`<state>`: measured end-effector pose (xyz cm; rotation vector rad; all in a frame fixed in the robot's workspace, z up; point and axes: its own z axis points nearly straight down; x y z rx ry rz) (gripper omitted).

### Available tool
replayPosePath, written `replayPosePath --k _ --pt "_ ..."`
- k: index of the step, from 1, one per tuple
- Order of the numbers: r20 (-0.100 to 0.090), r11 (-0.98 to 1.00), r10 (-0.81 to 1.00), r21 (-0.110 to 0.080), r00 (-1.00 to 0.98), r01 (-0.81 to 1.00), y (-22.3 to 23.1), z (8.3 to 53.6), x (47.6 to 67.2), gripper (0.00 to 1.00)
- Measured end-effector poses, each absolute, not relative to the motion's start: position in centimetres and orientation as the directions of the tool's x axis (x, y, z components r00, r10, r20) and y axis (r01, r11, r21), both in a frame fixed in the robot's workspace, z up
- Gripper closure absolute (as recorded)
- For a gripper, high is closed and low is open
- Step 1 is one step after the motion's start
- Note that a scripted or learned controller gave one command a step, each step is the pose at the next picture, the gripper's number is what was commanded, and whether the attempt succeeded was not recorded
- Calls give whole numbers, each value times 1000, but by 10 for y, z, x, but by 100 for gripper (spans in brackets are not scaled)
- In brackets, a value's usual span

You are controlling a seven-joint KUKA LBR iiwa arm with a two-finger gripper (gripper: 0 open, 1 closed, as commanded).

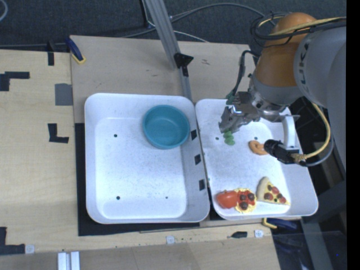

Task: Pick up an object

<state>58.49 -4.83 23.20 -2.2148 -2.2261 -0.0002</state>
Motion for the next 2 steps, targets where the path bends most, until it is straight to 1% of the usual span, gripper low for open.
replayPosePath --k 1,2 --pt "1 4 1000 0 -4 1000 -3 240 605 100" --pt "1 4 1000 -1 -4 1000 42 244 621 100"
